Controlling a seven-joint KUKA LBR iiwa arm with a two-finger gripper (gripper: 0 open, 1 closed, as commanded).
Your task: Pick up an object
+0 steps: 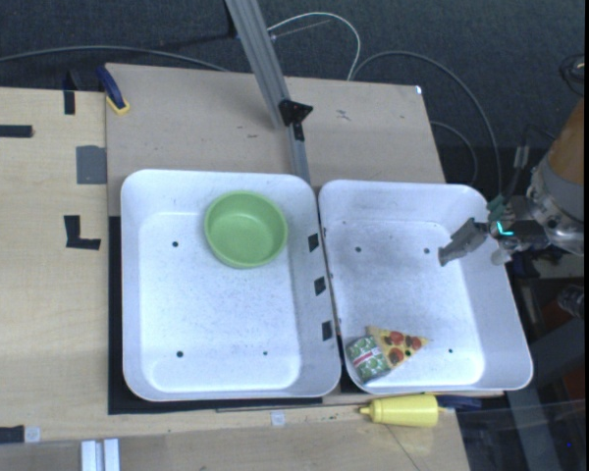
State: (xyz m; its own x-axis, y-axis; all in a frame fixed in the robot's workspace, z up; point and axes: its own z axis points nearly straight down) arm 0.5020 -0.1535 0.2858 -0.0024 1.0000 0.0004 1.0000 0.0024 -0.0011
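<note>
Nothing is held yet. The gripper is seen at the right bin's right edge; its grip cannot be told. The pizza toy, lower down, must be reached next.

Pale wooden bench on dark carpet, white cables trailing.

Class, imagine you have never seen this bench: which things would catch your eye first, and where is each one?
The green bowl stands out most, sitting in the upper part of the left bin. Next comes the colourful pizza-slice toy beside a small green packet at the near edge of the right bin. A yellow bottle lies on the bench just below that bin, while the gripper hangs over its right side.
</note>
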